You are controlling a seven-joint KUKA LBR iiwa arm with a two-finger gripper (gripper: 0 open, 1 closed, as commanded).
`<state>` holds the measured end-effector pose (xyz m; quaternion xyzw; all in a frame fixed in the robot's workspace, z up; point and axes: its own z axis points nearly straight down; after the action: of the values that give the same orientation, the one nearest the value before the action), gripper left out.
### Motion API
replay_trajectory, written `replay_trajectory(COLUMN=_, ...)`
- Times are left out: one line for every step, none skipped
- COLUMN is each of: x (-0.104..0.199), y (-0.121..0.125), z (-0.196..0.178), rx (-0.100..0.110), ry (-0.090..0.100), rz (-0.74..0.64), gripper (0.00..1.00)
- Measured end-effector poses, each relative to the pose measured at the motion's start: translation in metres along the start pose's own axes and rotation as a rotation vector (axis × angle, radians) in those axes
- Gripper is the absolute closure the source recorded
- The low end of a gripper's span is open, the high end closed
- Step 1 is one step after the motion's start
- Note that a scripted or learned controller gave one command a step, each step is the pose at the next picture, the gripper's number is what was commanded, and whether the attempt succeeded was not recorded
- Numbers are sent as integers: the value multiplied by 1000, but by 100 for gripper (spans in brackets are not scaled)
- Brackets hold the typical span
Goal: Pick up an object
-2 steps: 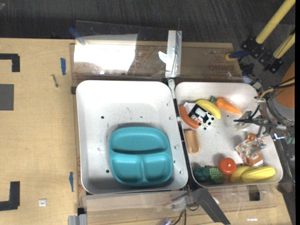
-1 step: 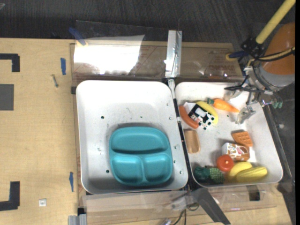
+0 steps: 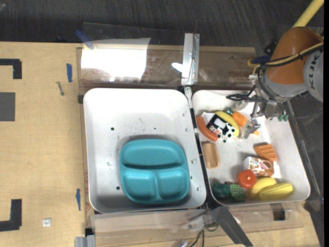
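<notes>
- Bench [image 3: 36, 138]: tan surface with black corner marks along its left edge, carrying two shallow white bins side by side.
- Left bin [image 3: 103, 112]: holds a teal divided tray [image 3: 153, 170], lying flat in the near half, its one long compartment toward the far side and two smaller ones toward the near side.
- Right bin [image 3: 295, 153]: holds the toy foods.
- Orange hot dog [image 3: 205, 130]: against the bin's left wall, far half.
- Tan bread stick [image 3: 211, 155]: just nearer than the hot dog, along the same wall.
- Black-and-white spotted block [image 3: 222, 126]: touching a yellow piece and an orange piece [image 3: 240, 119] at the far centre.
- Green bunch [image 3: 229, 191]: near-left corner.
- Red tomato [image 3: 247, 178]: beside a printed carton [image 3: 259, 165] and a waffle-like orange piece [image 3: 266, 151].
- Two yellow bananas [image 3: 272, 188]: near-right corner, touching.
- Hand [image 3: 251, 127]: lowered into the far half, just right of the spotted block; whether its fingers are spread or closed cannot be told.
- Arm [image 3: 293, 60]: grey with orange band, entering from the right.
</notes>
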<state>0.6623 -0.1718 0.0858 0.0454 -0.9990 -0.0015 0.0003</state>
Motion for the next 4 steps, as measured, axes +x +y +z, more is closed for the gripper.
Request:
replay_trajectory(x=-8, y=50, z=0, rx=5, ry=9, rz=10, gripper=0)
replay_trajectory(x=-12, y=50, z=-13, rx=10, ry=-9, rz=9, gripper=100)
replay_trajectory(x=-4, y=129, z=-105, rx=2, ry=-18, rz=43, gripper=100)
replay_trajectory(x=-20, y=180, z=-157, rx=1, ry=-13, rz=-23, gripper=100)
